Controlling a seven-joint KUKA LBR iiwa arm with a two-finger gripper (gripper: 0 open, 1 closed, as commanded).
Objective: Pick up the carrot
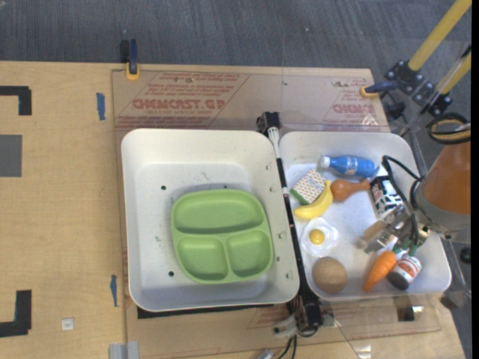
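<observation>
Orange, tapered carrot point(379, 270) with green top lies tilted under the pincer point(391, 237); its grip state unclear.

We observed the carrot point(379, 269), an orange tapered body with a green top. It lay in the right bin point(352, 143) near the front right corner, tilted, its green end up and to the right and its pointed tip toward the front wall.

Grey carpet floor point(224, 13), pale wooden bench point(60, 223), yellow stand legs point(447, 22) at upper right
</observation>
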